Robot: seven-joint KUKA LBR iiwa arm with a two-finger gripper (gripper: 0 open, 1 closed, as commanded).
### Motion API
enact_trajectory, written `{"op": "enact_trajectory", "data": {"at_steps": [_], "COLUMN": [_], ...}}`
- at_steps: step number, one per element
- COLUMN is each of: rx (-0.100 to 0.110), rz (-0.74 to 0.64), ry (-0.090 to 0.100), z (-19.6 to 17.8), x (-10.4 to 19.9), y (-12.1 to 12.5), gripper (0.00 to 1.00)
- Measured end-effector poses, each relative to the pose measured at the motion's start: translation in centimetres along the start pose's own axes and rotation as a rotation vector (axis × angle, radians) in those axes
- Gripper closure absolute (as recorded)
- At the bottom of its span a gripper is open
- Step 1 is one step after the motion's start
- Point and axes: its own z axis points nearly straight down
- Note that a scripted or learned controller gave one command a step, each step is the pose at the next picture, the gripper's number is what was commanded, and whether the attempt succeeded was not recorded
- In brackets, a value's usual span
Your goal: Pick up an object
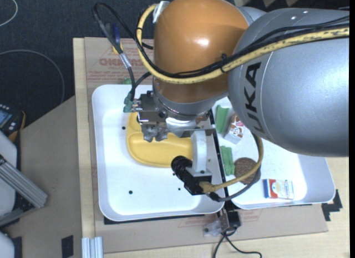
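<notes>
Orange and grey arm: the KUKA arm point(266, 68) enters from the right of the frame and covers most of the upper centre; its orange band sits above the wrist, with yellow and black cables looped around it.
Bins: two shallow white bins lie side by side on a cardboard-brown bench top; the left bin point(111, 162) is at centre-left of the frame, the right bin point(310, 187) at lower right.
Gripper: the gripper point(154, 132) hangs below the wrist, over the upper part of the left bin.
Fingers: the view from above does not show whether they are spread or pressed together; this cannot be told.
Likely target: a yellow object point(152, 150), flat and rounded, lies in the left bin, directly under and beside the gripper; whether they touch cannot be told.
Other items: in the right bin, a green bar point(223, 117), a small red and white carton point(237, 131), a brown round piece point(244, 166) and a small white packet point(277, 188).
Step in hand: judged as the descent or the grasp attempt on the yellow object; nothing is seen lifted.
Next move calls for: a firm closing on an edge of the yellow object, then a straight lift clear of the bin wall.
</notes>
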Motion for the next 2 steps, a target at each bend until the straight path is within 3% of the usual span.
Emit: {"op": "enact_trajectory", "data": {"at_steps": [1,2], "rx": [-0.006,-0.003], "rz": [0.012,0.004], "ry": [-0.003,0.001], "z": [6.7,2.4], "x": [-0.7,-0.4], "y": [8.6,0.5], "gripper": [1.0,1.0]}}
